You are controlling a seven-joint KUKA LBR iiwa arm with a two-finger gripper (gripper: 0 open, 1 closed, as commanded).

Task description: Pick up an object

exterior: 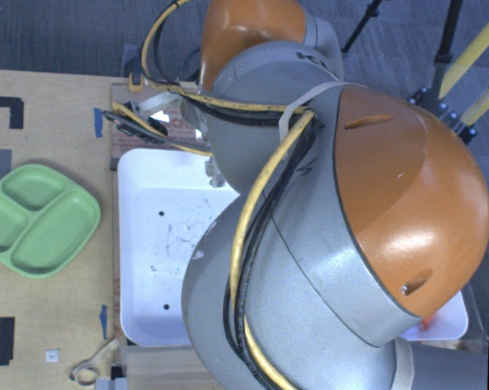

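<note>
A bulky grey-and-orange robot arm (340,235) looms over the shallow white plastic bin (157,251) on the pale wooden worktop (44,327), hiding any object to pick, so a blind grasp may well miss.

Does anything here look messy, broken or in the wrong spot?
Nothing looks broken. The shallow white bin has dark scuffs and specks on its floor, and a green divided plastic plate sits on the wooden bench outside it. The grey and orange arm hides much.
</note>
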